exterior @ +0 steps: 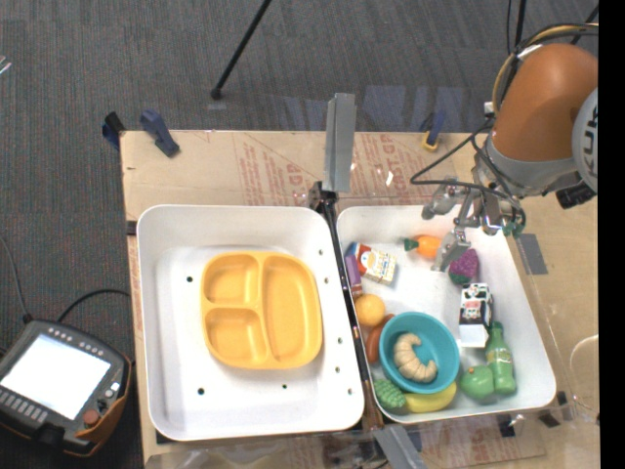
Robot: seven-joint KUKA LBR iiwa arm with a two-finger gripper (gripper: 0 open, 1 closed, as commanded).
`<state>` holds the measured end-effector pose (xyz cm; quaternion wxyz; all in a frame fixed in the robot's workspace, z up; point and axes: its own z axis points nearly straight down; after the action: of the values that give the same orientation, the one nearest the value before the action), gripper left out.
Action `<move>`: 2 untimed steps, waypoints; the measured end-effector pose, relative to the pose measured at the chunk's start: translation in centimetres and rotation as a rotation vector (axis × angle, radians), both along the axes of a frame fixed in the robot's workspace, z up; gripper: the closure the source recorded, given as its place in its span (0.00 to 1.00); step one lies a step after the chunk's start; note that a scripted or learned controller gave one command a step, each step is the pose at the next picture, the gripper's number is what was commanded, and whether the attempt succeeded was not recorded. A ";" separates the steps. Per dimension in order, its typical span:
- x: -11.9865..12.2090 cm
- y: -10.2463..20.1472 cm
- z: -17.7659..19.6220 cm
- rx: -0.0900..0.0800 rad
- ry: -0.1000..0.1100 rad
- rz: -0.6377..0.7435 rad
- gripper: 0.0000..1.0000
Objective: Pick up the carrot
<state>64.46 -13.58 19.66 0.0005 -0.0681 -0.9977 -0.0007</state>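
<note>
— What sits in the left bin [166,262]?
— A yellow divided plate [261,310], lying flat near the middle.

— And the right bin [532,320]?
— A teal bowl [420,353] with a tan croissant [416,357] inside it. Beside the bowl, by the divider, an orange [369,311]. Below the bowl, a banana [430,399] and a green corn cob [390,394]. Near the top left, a small carton [376,264]. On the right side, purple grapes [465,265], a black-and-white milk carton [476,308], a green bottle [499,358].

— Anything off the bench?
— A tablet-like controller [61,379] on the carpet at lower left, and blue clamps [158,132] at the bench's far edge.
</note>
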 end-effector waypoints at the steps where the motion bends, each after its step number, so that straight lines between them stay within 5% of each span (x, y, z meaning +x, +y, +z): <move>1: -0.6 -0.2 -9.4 0.002 0.007 -0.065 0.00; 2: -0.5 -2.4 -10.9 0.000 0.000 -0.301 0.00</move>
<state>63.96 -15.94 8.77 0.0004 -0.2167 -0.9762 -0.0006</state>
